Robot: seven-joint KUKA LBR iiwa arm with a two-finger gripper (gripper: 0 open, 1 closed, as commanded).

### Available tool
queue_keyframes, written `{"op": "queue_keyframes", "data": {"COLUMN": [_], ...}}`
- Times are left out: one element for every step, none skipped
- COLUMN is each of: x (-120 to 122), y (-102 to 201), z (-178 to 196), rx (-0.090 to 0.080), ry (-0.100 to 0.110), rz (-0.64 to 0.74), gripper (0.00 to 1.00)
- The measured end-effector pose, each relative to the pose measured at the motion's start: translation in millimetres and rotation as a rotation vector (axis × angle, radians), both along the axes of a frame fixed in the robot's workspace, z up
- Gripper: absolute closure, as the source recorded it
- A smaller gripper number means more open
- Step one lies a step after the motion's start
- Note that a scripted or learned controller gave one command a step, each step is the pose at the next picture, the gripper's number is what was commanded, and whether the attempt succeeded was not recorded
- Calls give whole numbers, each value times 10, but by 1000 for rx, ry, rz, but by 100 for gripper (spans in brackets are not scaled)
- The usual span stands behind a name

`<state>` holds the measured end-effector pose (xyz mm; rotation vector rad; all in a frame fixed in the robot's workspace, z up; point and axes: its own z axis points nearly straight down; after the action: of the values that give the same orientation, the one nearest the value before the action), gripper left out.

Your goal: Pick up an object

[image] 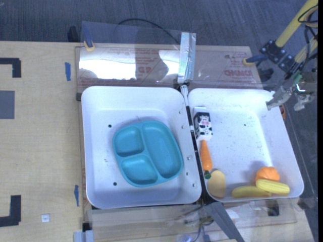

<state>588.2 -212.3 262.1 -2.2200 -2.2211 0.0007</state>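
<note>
The left bin (96,135) lies well apart from the claw (285,96), far across to the view's left. The right bin (237,94) sits just beside and below the claw, which hovers at that bin's far right corner, over the rim. Whether the claw is open or closed cannot be told from here; nothing is seen in it.

The teal divided plate (146,153) is farthest from the claw. It is broad and flat, so a grab there would likely slip off.

Nearer choices lie along the right bin's near edge, below the claw in the view: a yellow corn piece (273,187), touching a second yellow piece (246,191) and an orange fruit (266,174). They crowd together against the wall, so a descent could strike the rim or nudge one into another, and the round fruit may roll away.

A pale pear (217,183) and a carrot (206,156) hug the divider, down-left of the claw, where the wall leaves little room.

The small black-and-white toy (203,124), left of the claw, also sits against that divider.
</note>
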Motion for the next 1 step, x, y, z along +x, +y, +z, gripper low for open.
{"op": "queue_keyframes", "data": {"x": [-1109], "y": [-127], "z": [-766], "rx": [0], "ry": [5], "rz": [-54], "gripper": [0]}}
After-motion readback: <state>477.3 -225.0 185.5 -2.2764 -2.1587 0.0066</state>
